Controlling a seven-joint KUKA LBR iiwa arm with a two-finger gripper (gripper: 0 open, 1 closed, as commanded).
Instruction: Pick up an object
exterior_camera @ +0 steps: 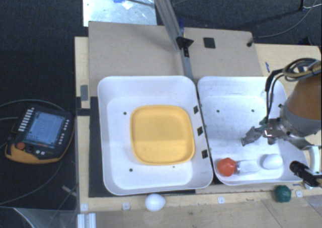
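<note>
From my remote station I see the arm (304, 103) reaching in over the right bin (236, 96), its orange band above the wrist sitting near that bin's right edge. The jaws (250, 137) hang over the middle of the right bin, above its bare white floor, and I cannot tell from this angle whether they are spread or pressed together; nothing shows between them. The things to pick lie along the right bin's front edge: a red-orange ball (226, 166) near the front left corner, a clear, pale object (247, 165) just beside it, and a white egg-shaped object (272, 161) further toward the front right corner. All three sit apart from the jaws, closer to the front rim. The left bin (113, 121) holds a square yellow plate (162, 134) lying flat near its centre. Outside the bins, on the counter (221, 207) by its front edge, I see a white egg-shaped piece (155, 202) just beyond the left bin's front rim, and a dark green ball (283, 193) near the right bin's front right corner. A handheld control pendant (39, 136) with a lit screen lies off the counter's left side on the dark floor.
</note>
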